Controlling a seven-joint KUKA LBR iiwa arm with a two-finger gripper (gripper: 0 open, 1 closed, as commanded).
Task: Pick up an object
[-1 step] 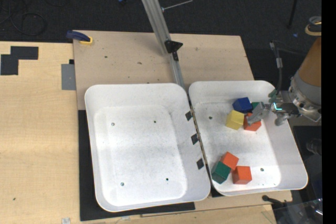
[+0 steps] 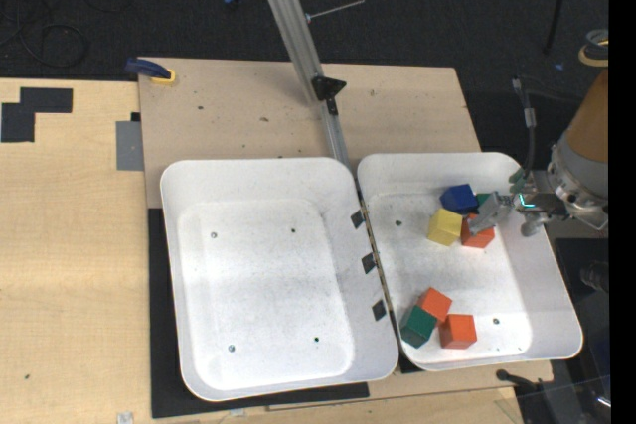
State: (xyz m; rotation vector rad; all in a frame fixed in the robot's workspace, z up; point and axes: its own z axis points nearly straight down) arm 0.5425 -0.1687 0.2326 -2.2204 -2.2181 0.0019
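No text, label, brand, number or sign can be read on anything here.

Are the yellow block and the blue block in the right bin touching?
Touching. In the camera view the yellow block sits right against the blue block, their edges meeting with no white bin floor showing between them.

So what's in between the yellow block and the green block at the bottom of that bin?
Just bare white bin floor in the camera view. The yellow block sits higher up, and the green block lies lower, touching an orange block.
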